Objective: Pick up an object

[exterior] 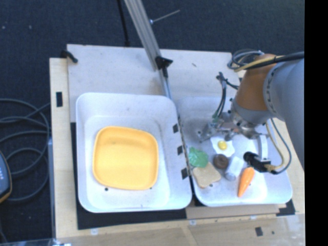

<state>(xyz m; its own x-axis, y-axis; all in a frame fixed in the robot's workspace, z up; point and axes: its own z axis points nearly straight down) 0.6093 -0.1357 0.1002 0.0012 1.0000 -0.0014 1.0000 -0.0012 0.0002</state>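
My gripper [221, 133] hangs low over the far part of the right bin [277, 193], open with nothing between its fingers. Just in front of it lies a fried egg [223, 146], white with a yellow yolk. Nearer the front are a brown round piece [220, 161], a green leafy piece [198, 158], a slice of toast [206, 176], a small pale cylinder [231, 169] and an orange carrot [246, 181]. The grey arm with its orange band [253, 88] comes in from the right.
The left bin [84, 111] holds a yellow square plate [125, 158]. A metal pole [146, 29] slants up from the divide between the bins. The right bin's objects crowd its front half.
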